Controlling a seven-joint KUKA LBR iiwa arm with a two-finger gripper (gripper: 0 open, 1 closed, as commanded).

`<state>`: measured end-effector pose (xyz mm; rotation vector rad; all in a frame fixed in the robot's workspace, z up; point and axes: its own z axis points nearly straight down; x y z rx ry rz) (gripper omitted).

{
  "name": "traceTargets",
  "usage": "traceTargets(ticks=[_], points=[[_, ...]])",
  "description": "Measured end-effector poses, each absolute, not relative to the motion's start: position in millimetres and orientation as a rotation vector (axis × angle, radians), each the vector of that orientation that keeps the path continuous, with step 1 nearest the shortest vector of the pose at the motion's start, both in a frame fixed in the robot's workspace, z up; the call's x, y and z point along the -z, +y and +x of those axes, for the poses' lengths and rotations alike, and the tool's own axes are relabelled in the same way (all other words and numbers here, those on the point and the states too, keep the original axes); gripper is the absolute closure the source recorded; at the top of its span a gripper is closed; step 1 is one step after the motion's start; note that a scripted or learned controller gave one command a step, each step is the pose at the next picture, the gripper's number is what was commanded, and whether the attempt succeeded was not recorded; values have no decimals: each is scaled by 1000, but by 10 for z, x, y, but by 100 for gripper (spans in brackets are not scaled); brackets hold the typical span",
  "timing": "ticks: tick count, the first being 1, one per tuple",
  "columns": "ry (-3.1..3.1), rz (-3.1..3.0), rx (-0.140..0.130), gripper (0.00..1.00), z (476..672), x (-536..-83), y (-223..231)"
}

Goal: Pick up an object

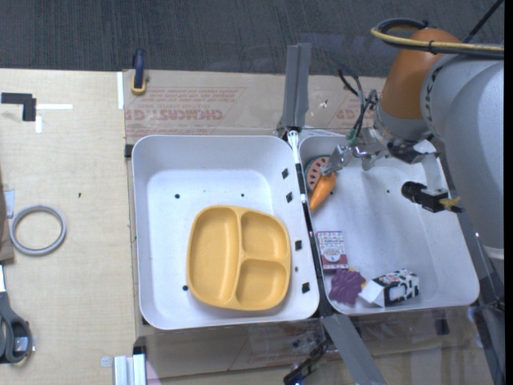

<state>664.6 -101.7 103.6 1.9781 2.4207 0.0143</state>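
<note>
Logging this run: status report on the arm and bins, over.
End effector low in right white bin. Orange carrot-shaped toy beside it, ungrasped. Left bin wall close.

Pale wooden bench [64,295] below dark grey carpeted floor [200,14], cardboard sheet [208,107] between.

Bench items outside the bins

A roll of grey tape [36,229] is laid on the wooden bench [72,295] at the left, scissors [13,335] are seen below it, and a blue-handled clamp [139,72] is fixed above.
</note>
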Motion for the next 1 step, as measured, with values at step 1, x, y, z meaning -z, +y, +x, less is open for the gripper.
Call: traceTargets(ticks=[1], points=[[2058,2371,2,0,6590,-1142,-1072]])
